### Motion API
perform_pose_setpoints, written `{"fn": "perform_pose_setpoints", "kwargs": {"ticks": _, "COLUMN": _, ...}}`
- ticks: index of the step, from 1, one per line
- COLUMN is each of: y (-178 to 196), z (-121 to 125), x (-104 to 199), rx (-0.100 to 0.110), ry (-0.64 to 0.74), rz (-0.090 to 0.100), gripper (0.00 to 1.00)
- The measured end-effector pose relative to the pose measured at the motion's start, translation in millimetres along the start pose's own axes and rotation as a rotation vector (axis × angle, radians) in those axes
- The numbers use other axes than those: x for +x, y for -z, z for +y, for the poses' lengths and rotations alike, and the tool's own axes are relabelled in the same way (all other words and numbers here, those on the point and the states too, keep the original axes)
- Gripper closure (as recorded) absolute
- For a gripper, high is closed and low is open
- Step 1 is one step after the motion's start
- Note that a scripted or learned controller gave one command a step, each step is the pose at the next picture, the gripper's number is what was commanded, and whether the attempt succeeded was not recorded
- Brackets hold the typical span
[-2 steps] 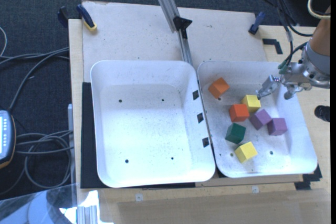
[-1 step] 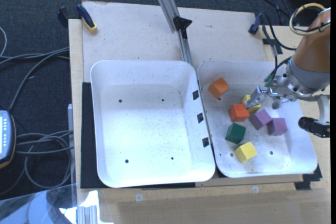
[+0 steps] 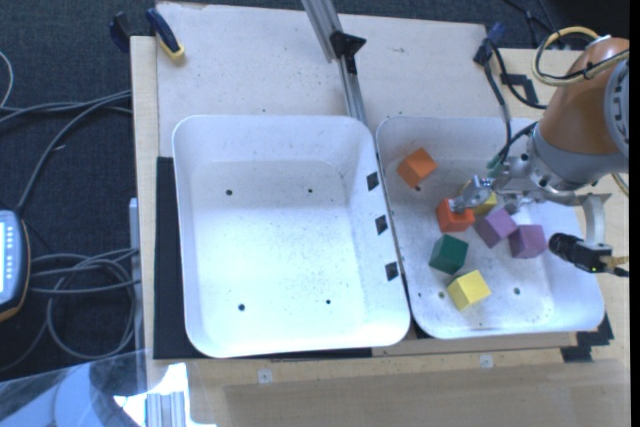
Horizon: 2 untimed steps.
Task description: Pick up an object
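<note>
- I counted two white bins [image 3: 200, 245] side by side.
- There were two orange blocks [image 3: 417, 166].
- There were two purple blocks [image 3: 527, 240].
- One green block [image 3: 448, 254] lay there.
- One yellow block [image 3: 468, 289] lay there.

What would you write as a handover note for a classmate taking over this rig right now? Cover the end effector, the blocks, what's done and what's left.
End effector: low in the right bin, at the red block; grip not readable.
Blocks: orange block, green block, yellow block and two purple blocks, all in the right bin.
Done: arm reached in.
Left: confirm a grasp, then lift.
</note>
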<state>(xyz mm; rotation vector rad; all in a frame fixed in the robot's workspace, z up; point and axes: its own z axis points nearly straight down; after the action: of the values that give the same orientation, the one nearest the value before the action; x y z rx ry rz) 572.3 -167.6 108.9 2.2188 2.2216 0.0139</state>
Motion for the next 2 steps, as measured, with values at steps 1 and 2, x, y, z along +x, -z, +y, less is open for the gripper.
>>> {"fn": "perform_pose_setpoints", "kwargs": {"ticks": 1, "y": 12, "z": 1, "x": 0, "rx": -0.004, "ry": 0.002, "rz": -0.002, "gripper": 1.0}}
{"fn": "perform_pose_setpoints", "kwargs": {"ticks": 2, "y": 65, "z": -1, "x": -10, "rx": 0.001, "ry": -0.001, "rz": -0.008, "gripper": 1.0}}
